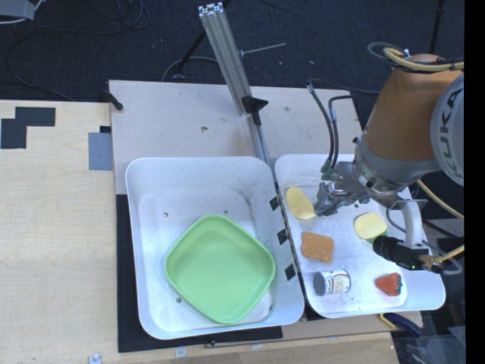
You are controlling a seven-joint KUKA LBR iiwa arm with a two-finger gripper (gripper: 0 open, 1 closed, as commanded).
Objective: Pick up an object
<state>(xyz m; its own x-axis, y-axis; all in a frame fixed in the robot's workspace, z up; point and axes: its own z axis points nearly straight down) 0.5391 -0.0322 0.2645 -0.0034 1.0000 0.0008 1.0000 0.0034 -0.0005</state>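
Yellow piece sits just beside the gripper, whose grip state seems unreadable.

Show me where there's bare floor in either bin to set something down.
Left bin: bare floor behind the green plate, up to its far wall. Right bin is crowded: yellow pieces, orange block, can, red item, with the pincer over its back.
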